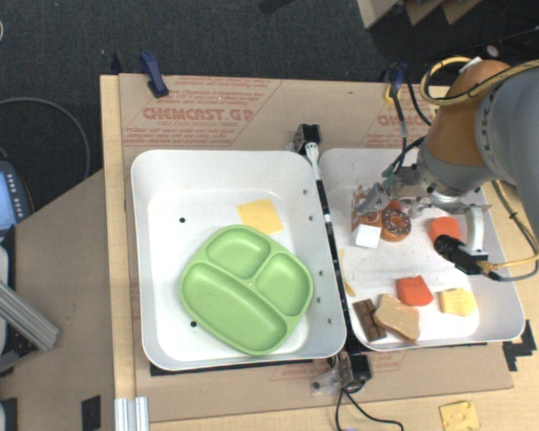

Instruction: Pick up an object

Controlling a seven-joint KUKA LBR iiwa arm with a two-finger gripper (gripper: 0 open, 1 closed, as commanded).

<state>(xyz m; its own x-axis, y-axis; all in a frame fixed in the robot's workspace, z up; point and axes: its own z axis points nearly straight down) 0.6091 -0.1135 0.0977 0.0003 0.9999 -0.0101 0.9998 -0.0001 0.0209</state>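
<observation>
- We see the end effector (377, 203) low in the right bin (499, 326), centre-right of frame, arm coming in from the right edge.
- Can't tell whether it's spread or pinching anything; it's too small and cluttered there.
- Directly by its tip: a white cube (367, 236) and a brown round piece (395, 225), touching or nearly so. We'd judge one of these is the pick target.
- Other candidates, lower right: orange block (414, 291), yellow ridged piece (457, 303), tan bread-shaped piece (398, 317), dark brown bar (366, 320). A red-orange piece (446, 227) sits beside the wrist.
- Left bin (148, 241) holds a green divided plate (245, 287) and a yellow slice (260, 215), well apart from the arm.
- Risk, our guess: tight cluster could cause a miss.
</observation>
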